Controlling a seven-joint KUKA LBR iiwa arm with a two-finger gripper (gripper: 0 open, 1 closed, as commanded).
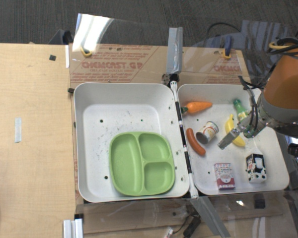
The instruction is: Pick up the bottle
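Note:
The bottle [239, 108] is small and green. It lies in the right bin [208, 188], near the back right, just above a yellow banana [231, 125]. My gripper [228, 139] hangs low over the middle of that bin. It sits over the banana's lower end, a short way in front of and to the left of the bottle. The bottle is partly covered by the wrist and its cables. Nothing can be seen held in the gripper.
The right bin also holds an orange carrot [197, 106], a small can [207, 132], a red sausage [195, 142], a red box [224, 176] and a black-and-white carton [256, 167]. A green divided plate [141, 163] lies in the left bin [89, 133].

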